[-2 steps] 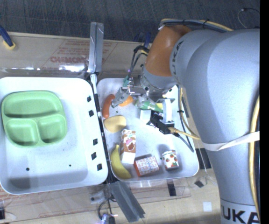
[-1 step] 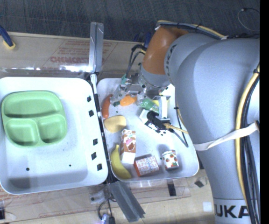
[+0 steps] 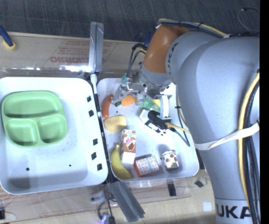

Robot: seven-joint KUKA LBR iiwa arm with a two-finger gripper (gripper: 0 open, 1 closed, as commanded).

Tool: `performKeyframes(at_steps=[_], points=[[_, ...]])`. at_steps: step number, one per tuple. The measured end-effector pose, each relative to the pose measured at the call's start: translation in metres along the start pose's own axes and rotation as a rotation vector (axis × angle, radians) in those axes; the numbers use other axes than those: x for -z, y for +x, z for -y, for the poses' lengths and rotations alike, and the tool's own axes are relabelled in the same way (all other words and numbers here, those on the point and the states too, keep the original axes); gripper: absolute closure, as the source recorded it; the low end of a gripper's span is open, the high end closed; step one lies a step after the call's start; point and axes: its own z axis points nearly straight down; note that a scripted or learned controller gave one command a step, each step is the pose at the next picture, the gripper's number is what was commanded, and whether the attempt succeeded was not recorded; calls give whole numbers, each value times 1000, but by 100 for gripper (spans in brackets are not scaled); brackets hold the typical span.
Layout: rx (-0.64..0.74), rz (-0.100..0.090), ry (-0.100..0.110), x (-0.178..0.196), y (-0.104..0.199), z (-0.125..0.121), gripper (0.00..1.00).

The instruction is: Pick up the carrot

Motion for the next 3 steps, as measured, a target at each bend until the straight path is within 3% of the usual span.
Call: performKeyframes(at_steps=[1,2,3], points=[[-302,1,-14,138,74,4,100],[-302,1,-13,138,74,4,0],[-302,1,-13,138,74,4,0]])
